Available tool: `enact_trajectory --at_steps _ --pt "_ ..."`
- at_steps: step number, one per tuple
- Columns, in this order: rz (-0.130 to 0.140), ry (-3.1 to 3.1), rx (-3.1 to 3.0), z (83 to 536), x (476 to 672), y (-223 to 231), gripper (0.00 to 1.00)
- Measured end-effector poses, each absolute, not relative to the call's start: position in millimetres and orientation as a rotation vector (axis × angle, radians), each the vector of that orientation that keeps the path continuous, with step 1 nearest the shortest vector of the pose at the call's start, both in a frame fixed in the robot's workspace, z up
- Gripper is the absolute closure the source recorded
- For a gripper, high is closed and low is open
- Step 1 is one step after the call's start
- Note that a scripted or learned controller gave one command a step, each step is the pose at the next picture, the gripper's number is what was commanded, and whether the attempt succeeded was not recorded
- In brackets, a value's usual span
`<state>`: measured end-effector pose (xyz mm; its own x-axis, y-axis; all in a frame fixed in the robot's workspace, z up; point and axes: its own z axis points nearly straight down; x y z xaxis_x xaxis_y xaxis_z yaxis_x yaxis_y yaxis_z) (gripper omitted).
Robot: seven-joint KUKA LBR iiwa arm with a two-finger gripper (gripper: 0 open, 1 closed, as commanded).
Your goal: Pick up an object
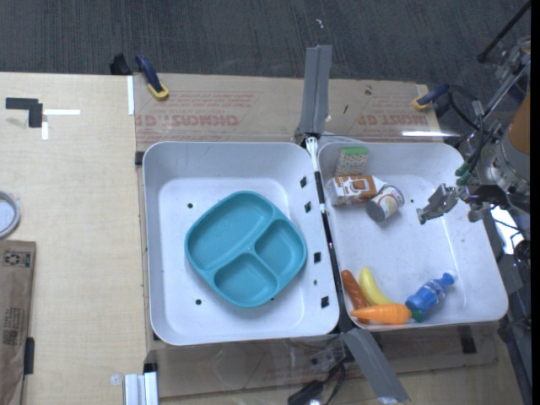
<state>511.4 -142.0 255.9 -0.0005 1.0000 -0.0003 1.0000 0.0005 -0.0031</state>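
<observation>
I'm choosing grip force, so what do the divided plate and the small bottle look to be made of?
The divided plate looks like moulded plastic: uniform teal, matte with a soft sheen, rounded compartment walls. The small bottle seems thin clear-blue plastic with a blue cap; it looks translucent, though it is too small to be sure.

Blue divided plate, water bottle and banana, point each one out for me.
blue divided plate (245,247), camera view, on the ridge where its compartments meet.
water bottle (429,294), camera view, middle of its body.
banana (372,287), camera view, middle of its curve.

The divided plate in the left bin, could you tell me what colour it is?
The divided plate is teal blue, shown best in the camera view.
</observation>
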Motion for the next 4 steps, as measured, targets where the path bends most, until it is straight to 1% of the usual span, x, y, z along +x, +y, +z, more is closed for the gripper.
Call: enact_trajectory --at_steps 1,2,3,4 --pt "0.001 -2.323 -2.113 91.0 477.1 -141.8 0.0" --pt "0.0 -2.37 -2.062 91.5 477.4 -175.0 0.0" --pt "0.0 -2.367 -2.066 100.4 477.8 -175.1 1.0" --pt "0.002 -2.349 -2.085 90.9 515.2 -222.2 1.0"
